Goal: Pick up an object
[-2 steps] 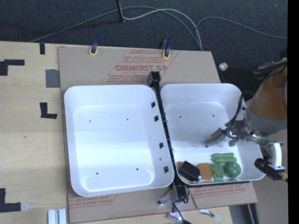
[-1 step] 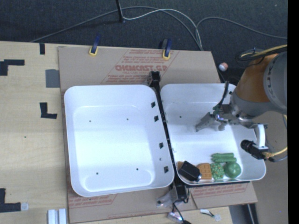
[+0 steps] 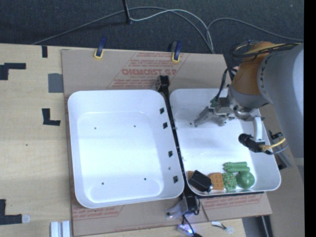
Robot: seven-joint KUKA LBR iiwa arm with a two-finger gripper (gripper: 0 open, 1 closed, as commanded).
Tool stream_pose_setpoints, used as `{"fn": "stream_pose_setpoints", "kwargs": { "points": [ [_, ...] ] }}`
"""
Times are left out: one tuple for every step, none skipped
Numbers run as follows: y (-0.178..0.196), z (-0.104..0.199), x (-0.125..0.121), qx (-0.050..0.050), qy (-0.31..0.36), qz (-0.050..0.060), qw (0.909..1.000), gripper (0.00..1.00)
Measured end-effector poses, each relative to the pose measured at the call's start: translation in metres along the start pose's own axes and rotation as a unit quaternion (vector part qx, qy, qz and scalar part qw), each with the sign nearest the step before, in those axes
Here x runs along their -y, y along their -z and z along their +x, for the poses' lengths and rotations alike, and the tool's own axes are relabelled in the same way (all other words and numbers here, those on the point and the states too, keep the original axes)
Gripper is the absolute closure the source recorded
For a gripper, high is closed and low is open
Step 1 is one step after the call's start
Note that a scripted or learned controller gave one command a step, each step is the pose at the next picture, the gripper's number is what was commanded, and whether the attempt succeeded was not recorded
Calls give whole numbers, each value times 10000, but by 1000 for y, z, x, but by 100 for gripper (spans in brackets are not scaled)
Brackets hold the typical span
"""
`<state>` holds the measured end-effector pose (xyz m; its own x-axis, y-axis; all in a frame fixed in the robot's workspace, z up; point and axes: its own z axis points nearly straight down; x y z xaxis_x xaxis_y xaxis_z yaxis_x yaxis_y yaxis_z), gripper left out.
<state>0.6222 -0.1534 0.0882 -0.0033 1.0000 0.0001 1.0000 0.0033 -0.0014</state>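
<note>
Gripper point(image 3: 201, 118) sits over the upper part of the right bin point(image 3: 207, 147), fingers spread, nothing between them. The objects are well apart from it, lined along the near rim: black block point(image 3: 200, 181), orange piece point(image 3: 215, 180), green toys point(image 3: 238, 175). The black block looks light, rigid and maybe slick; I'd grip across its short sides.

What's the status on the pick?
Gripper over the right bin's far half, fingers apart, nothing between them. Objects bunched at near edge: black block, orange piece, green toys. Nothing in the way.
</note>
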Motion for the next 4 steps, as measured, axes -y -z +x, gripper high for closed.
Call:
{"fn": "stream_pose_setpoints", "kwargs": {
  "points": [
    [11, -1, 0, 1, -11, -7, 10000, 100],
    [105, 93, -6, -10, 25, -50, 10000, 100],
    [207, 41, -49, 11, -25, -50, 10000, 100],
    [97, 60, -45, -4, -11, 41, 10000, 100]
  ]
}}
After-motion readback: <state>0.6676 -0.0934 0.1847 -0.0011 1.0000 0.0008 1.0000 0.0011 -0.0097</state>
